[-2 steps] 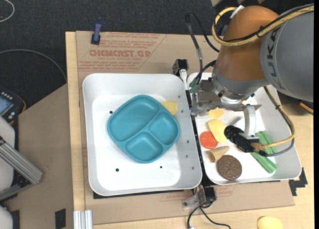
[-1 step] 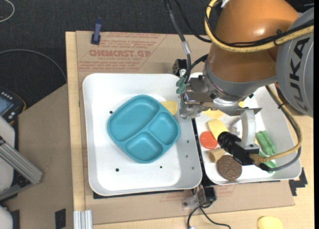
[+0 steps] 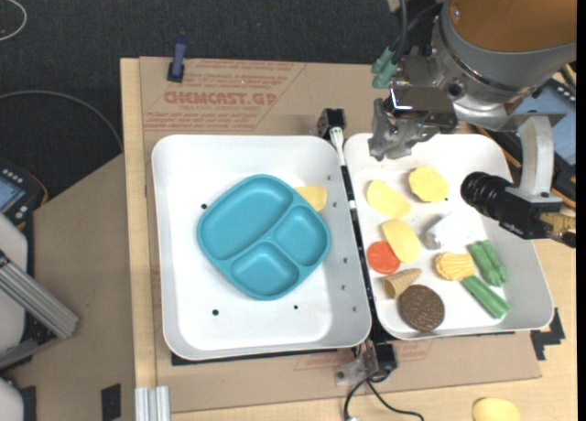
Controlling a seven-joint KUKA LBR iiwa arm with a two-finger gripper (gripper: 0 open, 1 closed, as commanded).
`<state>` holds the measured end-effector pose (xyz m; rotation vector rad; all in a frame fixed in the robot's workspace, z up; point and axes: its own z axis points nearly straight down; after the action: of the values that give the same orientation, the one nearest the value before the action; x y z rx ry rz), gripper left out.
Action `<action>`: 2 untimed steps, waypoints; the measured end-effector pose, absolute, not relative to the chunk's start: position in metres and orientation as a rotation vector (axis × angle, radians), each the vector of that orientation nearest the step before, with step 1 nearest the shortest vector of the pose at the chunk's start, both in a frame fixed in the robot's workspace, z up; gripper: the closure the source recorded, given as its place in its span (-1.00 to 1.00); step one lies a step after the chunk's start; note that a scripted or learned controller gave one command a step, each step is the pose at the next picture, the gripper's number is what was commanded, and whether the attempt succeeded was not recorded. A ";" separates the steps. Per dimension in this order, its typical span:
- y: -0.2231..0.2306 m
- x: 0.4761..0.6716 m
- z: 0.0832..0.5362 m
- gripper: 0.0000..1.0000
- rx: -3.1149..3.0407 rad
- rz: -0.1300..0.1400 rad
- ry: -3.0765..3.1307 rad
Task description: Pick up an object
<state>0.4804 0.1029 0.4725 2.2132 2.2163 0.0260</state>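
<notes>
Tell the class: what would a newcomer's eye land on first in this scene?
The big blue divided plate fills the middle of the left bin. Next, the bright toy foods scattered in the right bin, with the arm's end effector hanging over that bin's far edge.

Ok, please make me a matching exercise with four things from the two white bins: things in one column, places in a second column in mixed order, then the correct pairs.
Things:
1. blue divided plastic plate
2. round dark brown cookie
3. green bean-shaped pieces
4. two-finger gripper

Places:
A. right bin, near its front edge
B. middle of the left bin
C. over the right bin's far left corner
D. right bin, right side

Pairs: 1-B, 2-A, 3-D, 4-C
</notes>
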 end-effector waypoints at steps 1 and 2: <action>0.185 0.484 0.340 1.00 2.218 -0.019 2.236; 0.132 0.478 0.275 1.00 2.231 -0.016 2.218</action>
<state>0.4779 0.1317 0.2752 2.2311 2.2183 -0.0156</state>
